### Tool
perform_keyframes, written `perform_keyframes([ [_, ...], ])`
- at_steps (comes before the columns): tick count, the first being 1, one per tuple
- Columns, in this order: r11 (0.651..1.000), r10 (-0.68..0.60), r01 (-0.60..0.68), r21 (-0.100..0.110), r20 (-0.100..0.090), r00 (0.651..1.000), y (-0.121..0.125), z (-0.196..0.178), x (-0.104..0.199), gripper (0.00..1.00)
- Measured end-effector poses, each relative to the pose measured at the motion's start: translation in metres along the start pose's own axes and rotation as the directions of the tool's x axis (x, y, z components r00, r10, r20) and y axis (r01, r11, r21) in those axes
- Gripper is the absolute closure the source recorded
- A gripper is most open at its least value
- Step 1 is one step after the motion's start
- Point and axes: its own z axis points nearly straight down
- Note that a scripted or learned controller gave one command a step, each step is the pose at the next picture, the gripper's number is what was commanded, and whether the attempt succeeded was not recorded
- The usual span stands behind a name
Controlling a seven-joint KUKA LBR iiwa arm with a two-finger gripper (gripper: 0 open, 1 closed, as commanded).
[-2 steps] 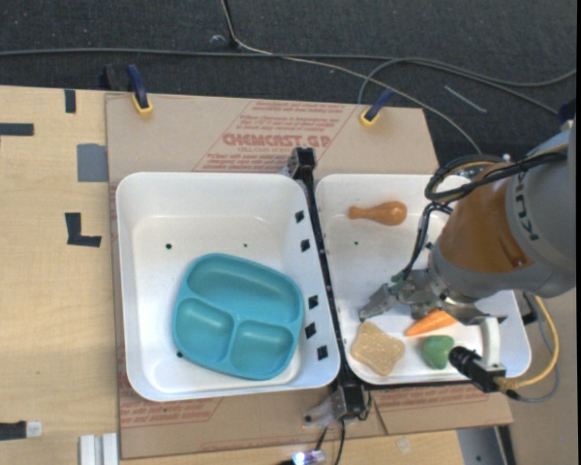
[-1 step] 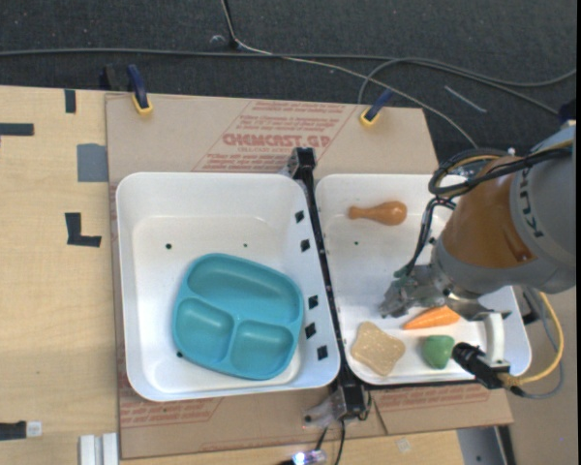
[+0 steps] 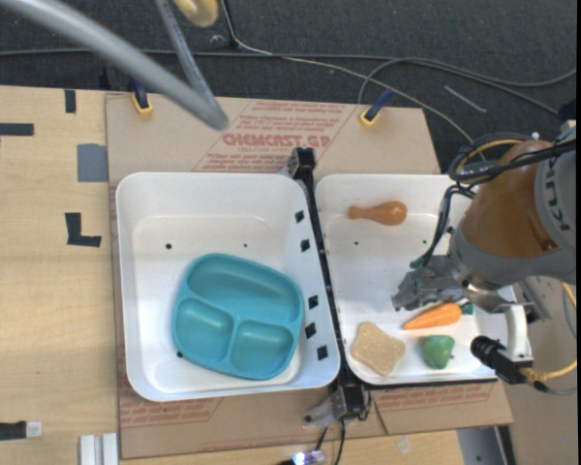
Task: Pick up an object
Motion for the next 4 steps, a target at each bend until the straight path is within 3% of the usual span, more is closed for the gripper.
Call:
perform_keyframes([
  [1,1.000,-0.001,0.001,-0.005,0.002,1.000,0.004,-0.063,-0.002,1.00],
  [2,1.000,0.000,0.000,-0.003,0.002,1.000,0.005,-0.100,-0.002,1.00],
  [4,1.000,-0.006,0.006,0.002,0.000,1.000,0.023,-0.104,0.098,1.00],
])
